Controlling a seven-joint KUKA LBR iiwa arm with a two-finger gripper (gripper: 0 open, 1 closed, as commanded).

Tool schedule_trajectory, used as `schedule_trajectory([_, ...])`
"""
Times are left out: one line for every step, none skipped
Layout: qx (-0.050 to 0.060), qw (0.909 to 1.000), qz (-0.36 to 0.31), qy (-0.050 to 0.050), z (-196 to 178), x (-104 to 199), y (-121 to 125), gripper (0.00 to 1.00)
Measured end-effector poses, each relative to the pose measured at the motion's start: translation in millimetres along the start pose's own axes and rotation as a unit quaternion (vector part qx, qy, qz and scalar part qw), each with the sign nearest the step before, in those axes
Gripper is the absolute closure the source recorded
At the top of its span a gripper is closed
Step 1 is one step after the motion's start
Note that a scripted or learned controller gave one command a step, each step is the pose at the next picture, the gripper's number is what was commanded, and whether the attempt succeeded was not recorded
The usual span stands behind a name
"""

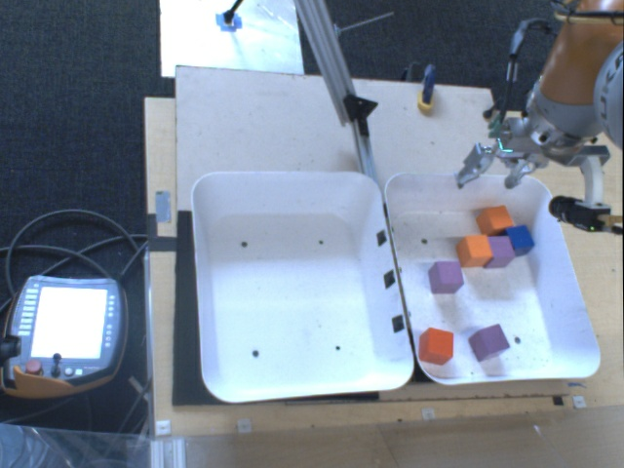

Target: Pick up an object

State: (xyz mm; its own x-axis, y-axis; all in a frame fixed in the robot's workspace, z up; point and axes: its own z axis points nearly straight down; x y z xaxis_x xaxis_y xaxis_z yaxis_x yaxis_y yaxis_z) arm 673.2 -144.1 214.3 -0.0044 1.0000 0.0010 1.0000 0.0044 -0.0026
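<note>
Jaws spread, nothing between them; gripper (495, 167) hovers above right bin's (581, 312) far rim. Nearest candidate, orange cube (493, 219), sits below in a cluster, untouched; descent not yet begun.

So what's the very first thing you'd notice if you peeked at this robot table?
Probably the bright little cubes in the right bin: orange, purple and one blue cube, four of them bunched together near its far side. Next, the arm with the orange band at the upper right, its pincer spread open above that bin's far edge, gripping nothing. The left bin is a big white shape beside them.
</note>
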Motion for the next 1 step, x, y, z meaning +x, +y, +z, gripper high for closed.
schedule_trajectory([-0.002, 1.0000, -0.001, -0.001, -3.2, 0.0, 0.8, 0.00])
